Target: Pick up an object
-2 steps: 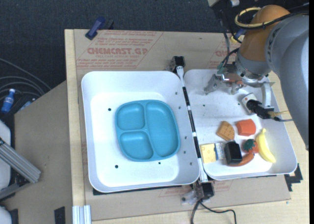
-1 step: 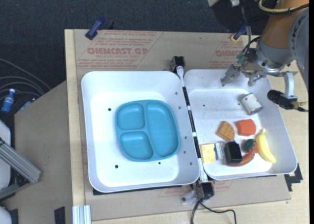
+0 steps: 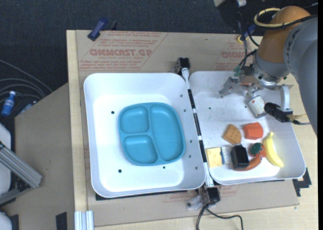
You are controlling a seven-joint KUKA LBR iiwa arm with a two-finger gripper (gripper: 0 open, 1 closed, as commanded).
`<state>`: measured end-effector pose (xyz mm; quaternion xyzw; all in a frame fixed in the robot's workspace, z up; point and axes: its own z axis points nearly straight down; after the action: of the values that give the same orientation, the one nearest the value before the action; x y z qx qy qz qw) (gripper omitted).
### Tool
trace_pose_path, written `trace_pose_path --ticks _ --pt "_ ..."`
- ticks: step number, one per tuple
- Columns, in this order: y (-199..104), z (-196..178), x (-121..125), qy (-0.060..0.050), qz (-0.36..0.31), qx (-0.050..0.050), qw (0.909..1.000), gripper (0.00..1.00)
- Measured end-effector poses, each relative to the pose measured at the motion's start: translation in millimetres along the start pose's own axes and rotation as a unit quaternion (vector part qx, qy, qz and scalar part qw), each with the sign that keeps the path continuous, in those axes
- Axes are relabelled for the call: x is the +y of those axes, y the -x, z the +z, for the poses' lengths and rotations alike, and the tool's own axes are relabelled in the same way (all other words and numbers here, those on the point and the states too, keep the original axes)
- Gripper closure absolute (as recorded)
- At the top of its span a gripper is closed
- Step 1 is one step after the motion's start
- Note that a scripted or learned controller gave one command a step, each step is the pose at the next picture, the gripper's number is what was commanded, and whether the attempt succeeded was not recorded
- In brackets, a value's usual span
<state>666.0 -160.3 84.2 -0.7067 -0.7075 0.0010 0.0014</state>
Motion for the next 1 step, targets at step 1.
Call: trace_pose_path --ticks 1 --pt "10.3 -0.9 0.5 0.002 0.0 -0.001 1.0 0.0"
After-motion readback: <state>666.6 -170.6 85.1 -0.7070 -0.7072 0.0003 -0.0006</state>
